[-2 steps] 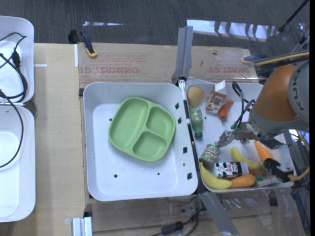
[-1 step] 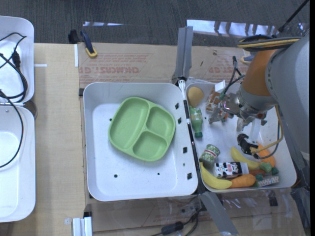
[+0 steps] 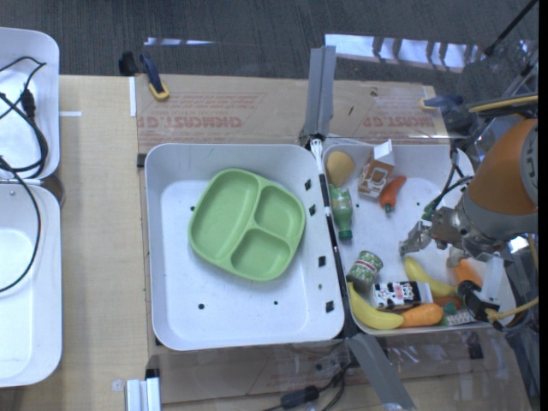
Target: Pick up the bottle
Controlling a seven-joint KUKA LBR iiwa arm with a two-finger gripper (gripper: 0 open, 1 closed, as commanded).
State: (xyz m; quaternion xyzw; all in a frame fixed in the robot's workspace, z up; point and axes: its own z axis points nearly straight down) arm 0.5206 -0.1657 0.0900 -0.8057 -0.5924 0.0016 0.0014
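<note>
The bottle (image 3: 342, 211) is small and green with a label. It lies on its side along the left wall of the right bin (image 3: 409, 163), just below a yellow round fruit (image 3: 340, 166). My gripper (image 3: 417, 238) hangs over the right half of that bin, roughly a hand's width to the right of the bottle and a little lower in the view. It is apart from the bottle, with nothing visibly in it. The grey arm with its orange band (image 3: 505, 178) enters from the right edge.
The right bin also holds a small carton (image 3: 375, 176), a carrot (image 3: 390, 193), a green can (image 3: 366, 268), two bananas (image 3: 373, 312), a black-and-white carton (image 3: 402, 294) and another carrot (image 3: 421, 315). A green divided plate (image 3: 248, 224) lies in the left bin (image 3: 167, 255).
</note>
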